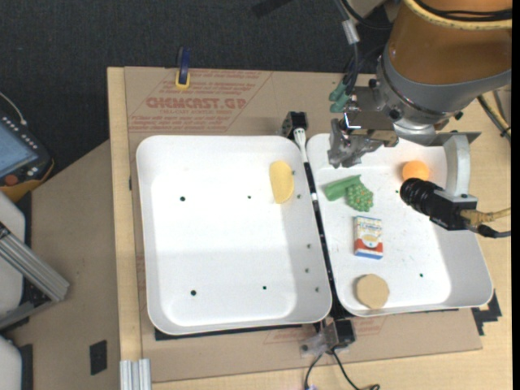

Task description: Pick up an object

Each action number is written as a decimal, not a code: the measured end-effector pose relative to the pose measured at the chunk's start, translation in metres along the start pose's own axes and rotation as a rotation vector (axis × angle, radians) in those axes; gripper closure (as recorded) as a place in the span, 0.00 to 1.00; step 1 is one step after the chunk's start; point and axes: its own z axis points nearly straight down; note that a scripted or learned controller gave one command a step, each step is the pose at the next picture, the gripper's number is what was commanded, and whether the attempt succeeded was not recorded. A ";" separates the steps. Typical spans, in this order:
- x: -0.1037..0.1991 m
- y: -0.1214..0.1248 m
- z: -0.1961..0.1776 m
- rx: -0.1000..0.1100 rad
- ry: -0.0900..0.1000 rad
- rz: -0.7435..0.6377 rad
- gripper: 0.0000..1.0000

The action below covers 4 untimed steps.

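One gripper (348, 154) is seen at the upper left corner of the right bin (467, 258), hanging from the grey wrist below the orange band of the arm (455, 47). Whether anything is grasped cannot be told, since the tip is dark and small against the bin's white floor, and nothing is seen caught in it. Just below the gripper, and apart from it, a green studded toy (349, 191) lies on the floor of the right bin. Further down, near the middle of that bin, a small white carton with red and blue print (368, 238) is found, and below it, close to the near rim, a round tan disc (373, 291) lies flat. To the right of the gripper an orange ball (415, 171) rests by a black cylindrical fitting (431, 200) that is attached to a white bracket over the bin's right side. Across the divide, in the left bin (162, 218), a pale yellow oblong object (281, 181) lies near the right wall, in the upper part. Both bins are set on a brown cardboard sheet (203, 100) bearing red lettering.
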 end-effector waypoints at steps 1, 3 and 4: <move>-0.067 -0.001 0.038 0.015 -0.004 0.013 1.00; 0.021 -0.021 -0.079 0.001 0.000 0.001 1.00; -0.038 0.032 0.003 0.019 -0.006 0.013 1.00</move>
